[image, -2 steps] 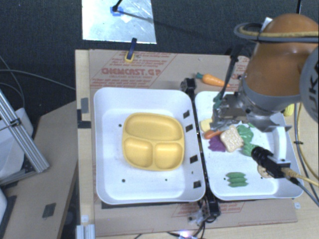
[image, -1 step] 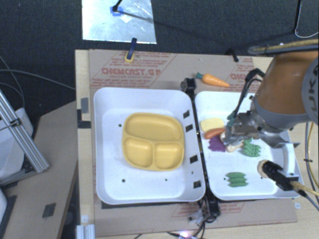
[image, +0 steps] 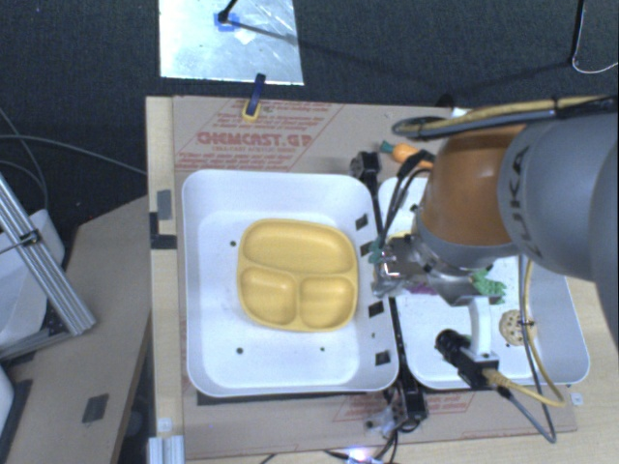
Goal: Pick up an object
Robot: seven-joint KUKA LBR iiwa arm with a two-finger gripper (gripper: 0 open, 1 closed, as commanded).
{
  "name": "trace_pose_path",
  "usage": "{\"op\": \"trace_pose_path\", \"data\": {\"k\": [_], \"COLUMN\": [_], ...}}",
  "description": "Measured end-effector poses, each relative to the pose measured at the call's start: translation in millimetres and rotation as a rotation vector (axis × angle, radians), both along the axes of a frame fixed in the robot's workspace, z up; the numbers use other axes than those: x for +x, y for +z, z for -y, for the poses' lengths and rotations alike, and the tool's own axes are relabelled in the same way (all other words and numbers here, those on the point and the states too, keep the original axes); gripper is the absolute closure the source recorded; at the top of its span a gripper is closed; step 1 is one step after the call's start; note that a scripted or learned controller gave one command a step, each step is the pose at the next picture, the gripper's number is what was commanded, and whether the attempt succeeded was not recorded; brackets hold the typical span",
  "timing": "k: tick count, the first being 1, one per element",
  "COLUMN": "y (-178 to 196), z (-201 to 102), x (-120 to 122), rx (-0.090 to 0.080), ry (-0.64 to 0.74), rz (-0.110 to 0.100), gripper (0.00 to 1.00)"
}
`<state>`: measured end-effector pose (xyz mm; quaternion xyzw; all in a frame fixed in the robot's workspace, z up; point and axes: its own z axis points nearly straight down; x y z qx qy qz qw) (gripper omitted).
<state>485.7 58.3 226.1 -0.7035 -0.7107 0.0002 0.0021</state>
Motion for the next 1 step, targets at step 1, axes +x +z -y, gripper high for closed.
{"op": "trace_pose_path", "data": {"k": [1], "y": [101.5], "z": [21.6], "x": [2.6], "rx": [-0.002], "ry": [-0.007], "rz": [0.016], "gripper": [1.00]}}
